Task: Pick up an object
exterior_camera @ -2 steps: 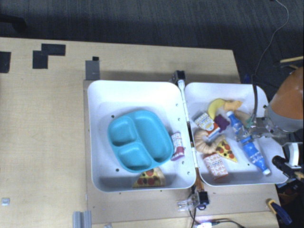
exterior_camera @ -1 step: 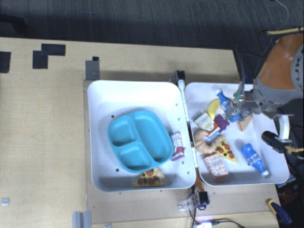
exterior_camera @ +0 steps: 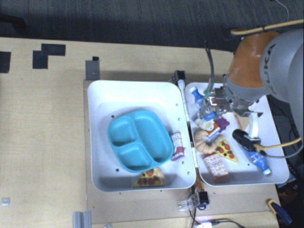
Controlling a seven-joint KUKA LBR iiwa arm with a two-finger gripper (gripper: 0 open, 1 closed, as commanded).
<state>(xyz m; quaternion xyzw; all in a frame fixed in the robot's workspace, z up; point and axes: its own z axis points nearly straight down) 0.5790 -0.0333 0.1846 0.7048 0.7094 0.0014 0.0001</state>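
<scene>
**Claw down in the crowded right bin**

The claw [exterior_camera: 209, 109] is low over the far-left part of the right bin [exterior_camera: 278, 175], sitting right on top of a jumble of small stuff, and I honestly cannot tell how it's set because the wrist hides it.

Going near to far: a pizza slice toy [exterior_camera: 149, 177] lies at the near edge of the left bin [exterior_camera: 95, 127], with the blue divided plate [exterior_camera: 139, 139] just beyond it. In the right bin a red-and-white packet [exterior_camera: 216, 165] is nearest, then a second pizza slice [exterior_camera: 226, 150], then a purple piece [exterior_camera: 222, 125] just right of and nearer than the claw.

Risk as I see it: everything there is touching, so it could nudge neighbours or pinch two things, or slip off.
</scene>
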